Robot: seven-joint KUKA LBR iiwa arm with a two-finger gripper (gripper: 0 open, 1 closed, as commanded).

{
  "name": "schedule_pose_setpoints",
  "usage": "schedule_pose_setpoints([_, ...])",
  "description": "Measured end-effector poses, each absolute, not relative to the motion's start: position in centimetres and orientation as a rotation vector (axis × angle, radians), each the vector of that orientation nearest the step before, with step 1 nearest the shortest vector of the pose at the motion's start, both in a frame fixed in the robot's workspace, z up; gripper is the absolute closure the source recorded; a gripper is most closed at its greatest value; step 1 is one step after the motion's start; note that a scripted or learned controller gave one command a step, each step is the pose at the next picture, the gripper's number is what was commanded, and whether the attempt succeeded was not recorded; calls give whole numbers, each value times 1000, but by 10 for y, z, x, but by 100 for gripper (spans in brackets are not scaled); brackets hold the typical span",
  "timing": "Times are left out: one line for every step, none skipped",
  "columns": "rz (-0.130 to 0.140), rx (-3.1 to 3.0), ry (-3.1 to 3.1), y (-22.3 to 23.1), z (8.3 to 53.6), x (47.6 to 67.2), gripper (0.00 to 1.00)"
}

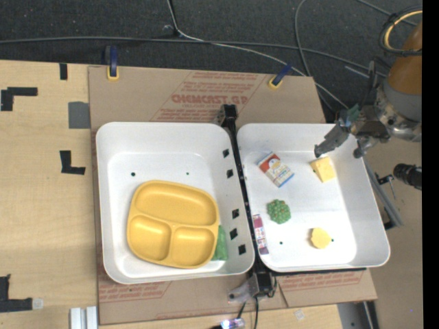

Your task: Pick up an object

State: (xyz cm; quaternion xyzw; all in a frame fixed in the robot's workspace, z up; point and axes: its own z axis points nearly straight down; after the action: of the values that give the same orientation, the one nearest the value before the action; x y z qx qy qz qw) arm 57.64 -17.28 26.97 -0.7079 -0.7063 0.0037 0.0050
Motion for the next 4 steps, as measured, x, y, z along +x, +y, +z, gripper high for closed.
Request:
schedule_pose_setpoints([2, -2220, -2222, -172, 276, 578, 0])
schedule_pose_setpoints([7, -2218, -2220, -176, 217, 586, 0])
schedule_pose_setpoints([7, -2218, -2219, -182, 170, 583, 0])
schedule_pose_setpoints([7, -2216, -2220, -177, 106, 582, 0])
